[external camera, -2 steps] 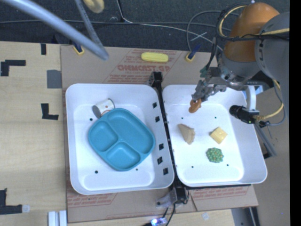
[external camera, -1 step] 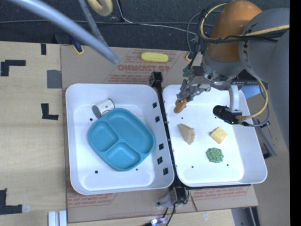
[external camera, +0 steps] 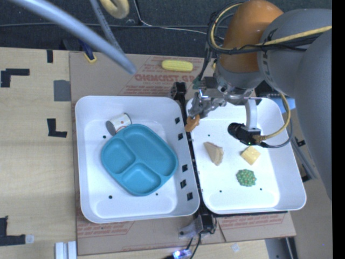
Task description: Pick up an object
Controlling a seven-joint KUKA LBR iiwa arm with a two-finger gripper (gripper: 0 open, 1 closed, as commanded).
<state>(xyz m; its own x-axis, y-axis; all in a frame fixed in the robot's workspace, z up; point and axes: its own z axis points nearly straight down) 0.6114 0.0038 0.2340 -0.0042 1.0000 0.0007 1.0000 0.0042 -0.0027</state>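
My gripper (external camera: 197, 110) hangs over the far left corner of the right bin (external camera: 285, 198), close to the wall between the two bins. A small orange-brown piece (external camera: 191, 124) sits right at its tip; whether it is gripped I cannot tell. Further in the right bin lie a beige wedge (external camera: 214, 152), a yellow cube (external camera: 250, 155) and a green bumpy ball (external camera: 246, 177). The left bin (external camera: 89, 198) holds a blue divided plate (external camera: 139, 158) and a small pale cup (external camera: 118, 123) on its side.
A yellow oblong object (external camera: 177, 65) lies on the cardboard behind the bins. The arm's orange band and grey body cover the far right of the right bin. The bins' inner walls meet just left of the gripper.
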